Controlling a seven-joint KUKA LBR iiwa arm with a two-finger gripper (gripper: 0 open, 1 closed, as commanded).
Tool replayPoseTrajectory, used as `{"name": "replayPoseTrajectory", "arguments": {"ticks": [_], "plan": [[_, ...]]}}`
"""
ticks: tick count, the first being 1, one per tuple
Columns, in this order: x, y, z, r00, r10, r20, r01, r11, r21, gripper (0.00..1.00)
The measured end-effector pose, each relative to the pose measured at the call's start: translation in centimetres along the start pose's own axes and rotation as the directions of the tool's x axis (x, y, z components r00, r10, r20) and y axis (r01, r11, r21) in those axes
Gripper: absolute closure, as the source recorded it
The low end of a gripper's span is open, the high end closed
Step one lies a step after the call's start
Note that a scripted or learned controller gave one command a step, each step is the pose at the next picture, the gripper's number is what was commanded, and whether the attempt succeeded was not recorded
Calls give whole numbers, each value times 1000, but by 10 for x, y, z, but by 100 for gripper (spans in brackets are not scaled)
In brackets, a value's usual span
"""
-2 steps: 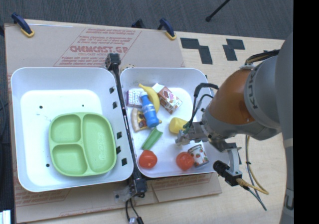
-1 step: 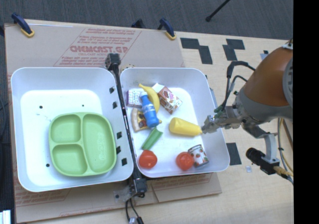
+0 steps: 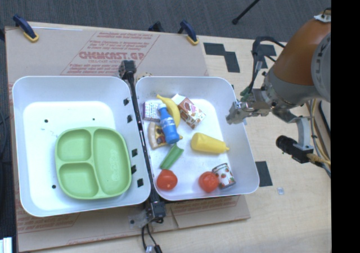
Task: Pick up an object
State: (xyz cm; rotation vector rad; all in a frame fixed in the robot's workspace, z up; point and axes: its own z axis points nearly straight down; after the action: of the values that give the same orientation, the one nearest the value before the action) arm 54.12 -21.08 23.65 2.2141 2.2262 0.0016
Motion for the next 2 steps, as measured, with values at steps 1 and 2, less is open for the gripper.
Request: {"name": "replayPoseTrajectory", "arguments": {"ticks": [1,2], "plan": [[0,57,22,1000,0,0,0,1000,1,100],[59,91,111,1000,-1,1,1,1000,-2,100]]}}
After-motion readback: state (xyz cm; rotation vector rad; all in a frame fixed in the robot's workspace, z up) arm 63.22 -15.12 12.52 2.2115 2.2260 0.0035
